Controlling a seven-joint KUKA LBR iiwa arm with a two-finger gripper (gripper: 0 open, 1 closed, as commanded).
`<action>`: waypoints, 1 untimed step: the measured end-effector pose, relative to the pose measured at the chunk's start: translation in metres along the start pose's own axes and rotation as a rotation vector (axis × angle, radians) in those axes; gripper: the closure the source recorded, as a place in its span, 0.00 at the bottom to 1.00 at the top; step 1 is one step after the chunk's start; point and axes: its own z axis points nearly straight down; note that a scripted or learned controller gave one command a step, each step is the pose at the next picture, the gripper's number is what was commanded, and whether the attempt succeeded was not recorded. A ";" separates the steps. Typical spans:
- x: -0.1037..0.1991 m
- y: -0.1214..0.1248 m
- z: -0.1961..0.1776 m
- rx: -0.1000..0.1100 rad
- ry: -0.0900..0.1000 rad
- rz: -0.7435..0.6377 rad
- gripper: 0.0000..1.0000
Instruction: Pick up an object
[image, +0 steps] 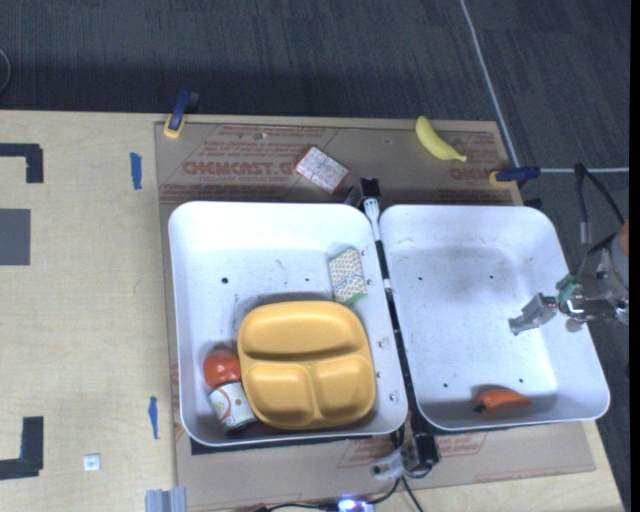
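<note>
Your gripper (528, 318) is hanging over the right side of the right bin (470, 235), reaching in from the right edge; its tip is small and blurred in the camera view, so you cannot tell how it is set, and nothing is visibly carried there. The nearest candidate is lying in the same bin: a small orange carrot-shaped object (500, 398), flat on the floor by the front wall, below the gripper and apart from it. Judging by looks, it is light, probably a plastic or rubber toy, smooth and tapered, so it may be squirting out of a loose pinch; you are best taking it across its thicker middle, square to its long axis, and minding the front wall so near it. The left bin (200, 240) is holding harder prospects. The yellow divided tray (305, 362) is lying upside down or domed, wide and rigid, likely too broad to span except at a rim. Touching its left edge are a red-orange ball (220, 367) and a small printed can (230, 405), both crowded against the bin wall. A small patterned packet (346, 274) is resting just beyond the tray, light and probably crushable.
</note>
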 end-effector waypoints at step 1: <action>0.029 0.022 0.110 -0.006 -0.002 -0.001 0.00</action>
